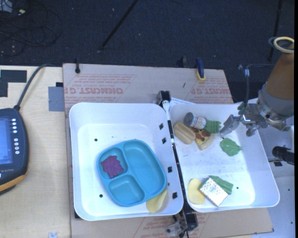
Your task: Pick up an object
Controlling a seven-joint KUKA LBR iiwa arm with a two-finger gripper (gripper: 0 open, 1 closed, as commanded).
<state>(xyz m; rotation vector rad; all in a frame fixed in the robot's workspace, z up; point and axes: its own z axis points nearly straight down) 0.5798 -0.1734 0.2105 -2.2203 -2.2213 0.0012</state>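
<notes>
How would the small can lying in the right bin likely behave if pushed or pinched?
The can lies on its side, so it would probably roll when nudged. Its round, smooth-looking wall may slip from a pinch. The hot dog beside it might block rolling that way.

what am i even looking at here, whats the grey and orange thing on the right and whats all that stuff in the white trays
One fixed camera looks down at a slant on a bench. The grey and orange thing is a robot arm reaching in from the right; its gripper hangs over the right bin, and I see nothing held in it. Its job is to pick up an object.

The right bin holds toy food: a hot dog, a small can, a pizza slice, a green leaf piece and a white packet. The left bin holds a blue divided plate with something purple in one compartment. The device at far left is a control tablet.
</notes>
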